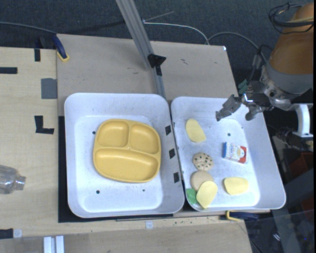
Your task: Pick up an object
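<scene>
My gripper (237,111) hangs open over the upper right part of the right bin (263,141), with nothing between its two dark fingers. Below it in that bin lie a pale yellow oval piece (195,130), a small white carton with red and blue print (235,153), a speckled cookie (202,161), a beige round piece (199,179), a yellow piece (207,193) on top of something green (191,196), and another yellow piece (236,185). The carton is the nearest thing to the fingers, a short way below them.
The left bin (79,141) holds a yellow divided plate (127,150). A grey metal pole (137,30) slants down to the gap between the bins. A clear plastic bottle (5,179) lies on the wooden bench at far left.
</scene>
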`<state>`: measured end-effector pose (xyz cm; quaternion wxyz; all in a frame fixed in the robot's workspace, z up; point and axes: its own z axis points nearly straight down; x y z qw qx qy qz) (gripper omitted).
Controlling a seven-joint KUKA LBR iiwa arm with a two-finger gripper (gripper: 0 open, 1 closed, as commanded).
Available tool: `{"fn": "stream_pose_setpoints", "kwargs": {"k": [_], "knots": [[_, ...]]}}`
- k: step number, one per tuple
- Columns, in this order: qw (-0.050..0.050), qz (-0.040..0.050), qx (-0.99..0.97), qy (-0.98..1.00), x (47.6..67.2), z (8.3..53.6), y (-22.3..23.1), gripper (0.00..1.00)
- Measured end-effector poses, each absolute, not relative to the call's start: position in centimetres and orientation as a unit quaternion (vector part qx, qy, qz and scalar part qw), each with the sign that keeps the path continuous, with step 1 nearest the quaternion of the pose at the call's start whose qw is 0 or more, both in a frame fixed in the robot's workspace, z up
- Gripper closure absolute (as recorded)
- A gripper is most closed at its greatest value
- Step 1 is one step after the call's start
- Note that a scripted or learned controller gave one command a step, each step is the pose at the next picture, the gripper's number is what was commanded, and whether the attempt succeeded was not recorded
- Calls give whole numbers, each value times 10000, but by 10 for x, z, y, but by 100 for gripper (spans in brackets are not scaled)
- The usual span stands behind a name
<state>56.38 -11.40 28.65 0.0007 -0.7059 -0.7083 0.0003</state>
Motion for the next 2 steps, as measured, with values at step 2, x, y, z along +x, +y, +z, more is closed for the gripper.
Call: {"fn": "stream_pose_setpoints", "kwargs": {"k": [2], "knots": [[39,29,-7060,-7082,559,208,-74,100]]}}
